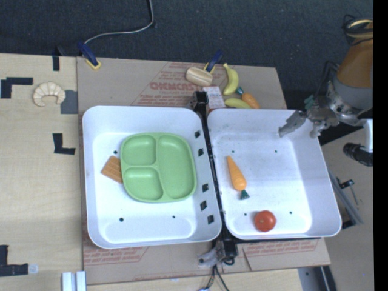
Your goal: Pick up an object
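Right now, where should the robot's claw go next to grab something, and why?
Probably left and toward the camera, to above the carrot. The claw hangs over the right bin's far right corner holding nothing, and the carrot is the nearest thing, lying alone on the bin floor.

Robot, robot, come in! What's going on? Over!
Gripper open over right bin, holding nothing. Carrot and tomato lie below. Nothing in the way.

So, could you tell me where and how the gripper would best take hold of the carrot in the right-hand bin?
Probably across the orange body of the carrot, near its middle, coming straight down from above. It lies flat on the floor of the right bin, long and narrow, so fingers set across its width should span it. It lies apart from the tomato and the walls. The green tip looks too small.
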Available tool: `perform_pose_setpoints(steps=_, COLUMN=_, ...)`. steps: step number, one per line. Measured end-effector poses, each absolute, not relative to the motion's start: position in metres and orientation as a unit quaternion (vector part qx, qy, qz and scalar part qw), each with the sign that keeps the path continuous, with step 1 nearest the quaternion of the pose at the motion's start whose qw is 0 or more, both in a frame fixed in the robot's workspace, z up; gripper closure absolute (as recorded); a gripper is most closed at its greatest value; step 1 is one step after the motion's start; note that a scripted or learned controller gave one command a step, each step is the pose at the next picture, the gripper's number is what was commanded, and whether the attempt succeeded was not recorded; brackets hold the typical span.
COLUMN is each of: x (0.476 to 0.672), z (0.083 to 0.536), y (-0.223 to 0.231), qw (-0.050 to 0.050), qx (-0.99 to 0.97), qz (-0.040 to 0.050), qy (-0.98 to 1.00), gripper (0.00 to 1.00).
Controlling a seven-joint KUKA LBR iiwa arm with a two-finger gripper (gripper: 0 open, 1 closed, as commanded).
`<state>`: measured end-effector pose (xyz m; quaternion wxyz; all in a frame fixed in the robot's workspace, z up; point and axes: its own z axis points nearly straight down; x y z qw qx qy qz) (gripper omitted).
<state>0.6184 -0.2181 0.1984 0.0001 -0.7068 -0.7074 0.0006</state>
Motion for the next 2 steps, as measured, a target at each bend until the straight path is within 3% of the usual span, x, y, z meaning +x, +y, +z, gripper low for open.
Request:
perform_pose_setpoints(steps=1, x=0.622, z=0.148, y=-0.129, qw=0.001, qx=-0.706, qz=0.0004, qy=-0.708, gripper=0.00)
perform_pose_setpoints(steps=2, x=0.584, z=0.086, y=-0.093, qw=0.000, qx=-0.707, qz=0.0000, qy=-0.708, gripper=0.00)
